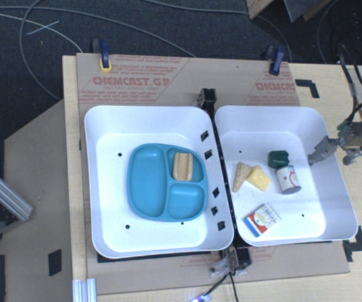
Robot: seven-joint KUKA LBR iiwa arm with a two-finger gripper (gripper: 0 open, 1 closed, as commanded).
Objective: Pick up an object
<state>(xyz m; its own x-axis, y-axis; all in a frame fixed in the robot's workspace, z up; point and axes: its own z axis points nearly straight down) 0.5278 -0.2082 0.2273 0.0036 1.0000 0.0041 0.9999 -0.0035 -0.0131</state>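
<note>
The bench sheet [144,75] reads "CHEMCAST GP" in red.

Two white bins sit side by side on the desk, the left bin [99,168] and the right bin [332,206]; one blue divided plate [149,187] lies in the left bin, with one tan bread piece [182,166] in its upper right compartment; right of the plate, in the other bin, lie two yellow wedges [251,177], one green object [278,159], one small can [288,180] and one small carton [262,219].
</note>
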